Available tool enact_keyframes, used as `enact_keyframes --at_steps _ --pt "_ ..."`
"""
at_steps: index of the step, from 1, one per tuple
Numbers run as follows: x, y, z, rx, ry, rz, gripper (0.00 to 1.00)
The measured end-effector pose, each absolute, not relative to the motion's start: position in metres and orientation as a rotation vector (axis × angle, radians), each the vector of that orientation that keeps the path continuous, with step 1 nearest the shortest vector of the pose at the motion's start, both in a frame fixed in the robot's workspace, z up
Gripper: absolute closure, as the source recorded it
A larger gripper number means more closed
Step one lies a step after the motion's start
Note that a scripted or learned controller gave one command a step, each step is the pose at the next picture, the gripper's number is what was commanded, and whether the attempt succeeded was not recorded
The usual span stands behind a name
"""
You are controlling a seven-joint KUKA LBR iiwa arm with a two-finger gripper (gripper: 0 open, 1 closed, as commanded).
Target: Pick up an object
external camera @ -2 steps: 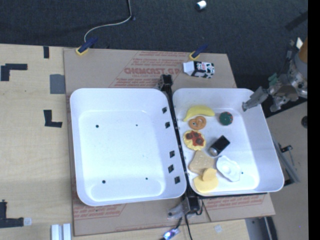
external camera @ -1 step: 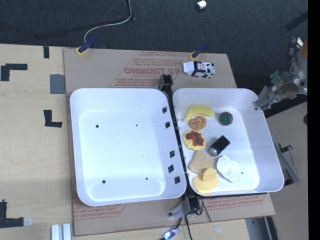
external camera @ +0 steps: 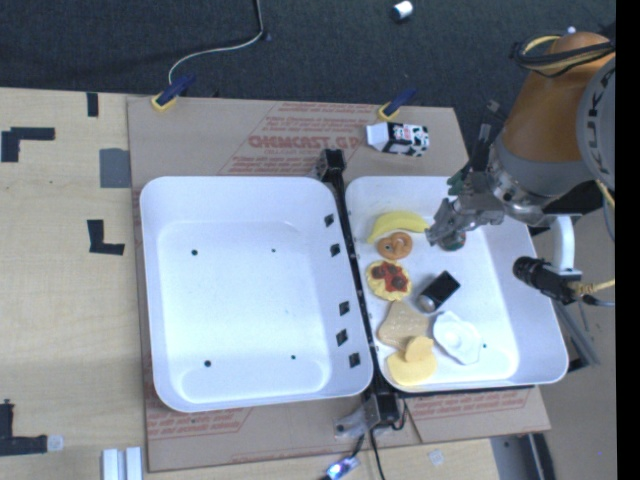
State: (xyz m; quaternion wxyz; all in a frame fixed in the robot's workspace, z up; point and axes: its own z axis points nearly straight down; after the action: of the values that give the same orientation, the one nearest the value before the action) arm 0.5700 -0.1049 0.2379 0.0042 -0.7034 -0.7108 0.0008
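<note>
1. I see the gripper [external camera: 447, 234] low over the right bin [external camera: 520, 353], beside the banana [external camera: 397, 224].
2. I cannot tell how it stands.
3. Pretzel [external camera: 393, 245], pizza [external camera: 389, 280] and black block [external camera: 438, 291] lie loose.

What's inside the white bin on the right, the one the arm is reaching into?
The right bin holds toy foods: a banana, pretzel, pizza, fried egg, a yellow heart, plus a black block. The gripper covers part of the floor.
</note>
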Motion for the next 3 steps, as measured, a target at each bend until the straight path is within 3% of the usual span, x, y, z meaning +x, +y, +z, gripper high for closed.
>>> enact_keyframes --at_steps 1,2,3 --pt "0.542 -0.027 0.180 -2.208 -2.223 0.007 1.00" --pt "0.499 -0.098 0.132 -2.225 -2.209 0.012 1.00" --pt "0.575 -0.077 0.187 -2.220 -2.232 -0.008 1.00"
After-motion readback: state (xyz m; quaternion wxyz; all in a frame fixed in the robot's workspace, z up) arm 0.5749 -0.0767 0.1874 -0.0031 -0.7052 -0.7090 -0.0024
